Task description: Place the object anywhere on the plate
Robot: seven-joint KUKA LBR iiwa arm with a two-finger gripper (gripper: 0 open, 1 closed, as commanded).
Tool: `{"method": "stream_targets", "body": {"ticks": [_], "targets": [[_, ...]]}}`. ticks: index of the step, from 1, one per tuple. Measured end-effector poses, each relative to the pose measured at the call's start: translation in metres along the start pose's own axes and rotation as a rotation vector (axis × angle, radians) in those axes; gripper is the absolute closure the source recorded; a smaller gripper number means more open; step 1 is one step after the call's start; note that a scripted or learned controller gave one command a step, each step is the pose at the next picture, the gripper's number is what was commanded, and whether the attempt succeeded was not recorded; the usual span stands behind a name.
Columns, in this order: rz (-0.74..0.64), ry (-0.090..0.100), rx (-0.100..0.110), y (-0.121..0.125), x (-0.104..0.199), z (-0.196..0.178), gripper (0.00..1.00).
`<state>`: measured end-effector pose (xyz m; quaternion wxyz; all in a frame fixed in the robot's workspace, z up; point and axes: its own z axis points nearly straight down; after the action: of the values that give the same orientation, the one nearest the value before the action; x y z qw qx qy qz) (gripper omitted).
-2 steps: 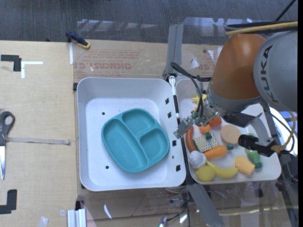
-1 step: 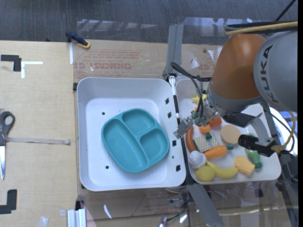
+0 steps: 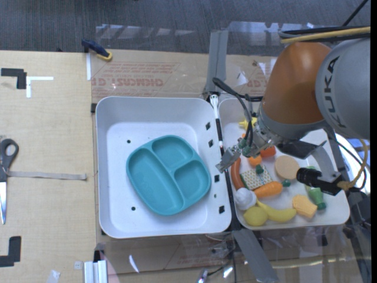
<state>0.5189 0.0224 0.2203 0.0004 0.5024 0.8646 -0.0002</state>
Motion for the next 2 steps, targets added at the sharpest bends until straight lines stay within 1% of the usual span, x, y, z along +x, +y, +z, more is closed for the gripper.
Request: {"method": "stream_targets", "body": {"ticks": [2], "targets": [[0.000, 0.000, 0.000, 0.0000, 0.0000, 0.0000, 0.00]]}}
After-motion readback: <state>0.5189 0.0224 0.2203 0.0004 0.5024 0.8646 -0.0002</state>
